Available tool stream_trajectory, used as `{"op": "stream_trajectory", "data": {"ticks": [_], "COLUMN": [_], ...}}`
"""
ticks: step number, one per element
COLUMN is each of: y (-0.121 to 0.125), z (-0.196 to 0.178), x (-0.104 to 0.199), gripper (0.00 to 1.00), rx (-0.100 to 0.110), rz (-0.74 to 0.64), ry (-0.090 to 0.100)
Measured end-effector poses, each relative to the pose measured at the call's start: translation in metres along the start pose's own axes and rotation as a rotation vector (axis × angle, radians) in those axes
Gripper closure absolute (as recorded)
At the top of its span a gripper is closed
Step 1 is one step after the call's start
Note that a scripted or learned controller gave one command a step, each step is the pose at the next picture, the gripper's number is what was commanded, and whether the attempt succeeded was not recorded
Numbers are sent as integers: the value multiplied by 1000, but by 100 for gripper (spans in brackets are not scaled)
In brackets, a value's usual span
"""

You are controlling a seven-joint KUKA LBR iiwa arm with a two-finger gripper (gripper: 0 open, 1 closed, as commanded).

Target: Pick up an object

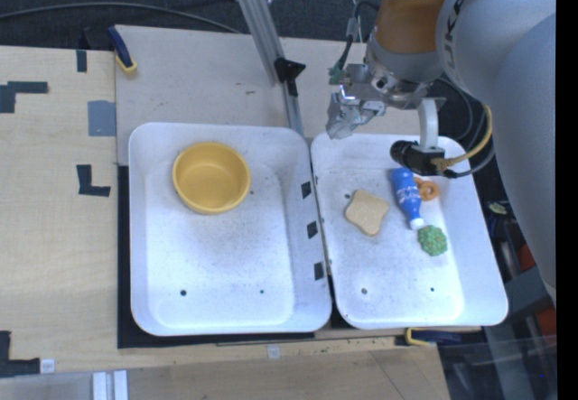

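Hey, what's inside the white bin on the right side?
The right-hand shallow white bin holds a tan slice of toast, a blue bottle with a white cap, a green broccoli-like piece and a small orange item, partly covered by the bottle.

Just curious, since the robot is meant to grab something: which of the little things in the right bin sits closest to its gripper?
The slice of toast. It lies below the gripper, nearer than the blue bottle or green lump.
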State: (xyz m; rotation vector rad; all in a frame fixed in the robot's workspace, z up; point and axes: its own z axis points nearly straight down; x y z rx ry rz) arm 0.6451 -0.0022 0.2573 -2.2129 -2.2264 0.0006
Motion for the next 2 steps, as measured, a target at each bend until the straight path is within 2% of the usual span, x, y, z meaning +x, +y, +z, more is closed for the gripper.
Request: {"op": "stream_trajectory", "data": {"ticks": [1,2], "y": [-19,-19], "z": [8,23], "x": [44,99], "gripper": [100,100], "rx": [2,2], "rz": [1,0], "ry": [-1,-1]}}
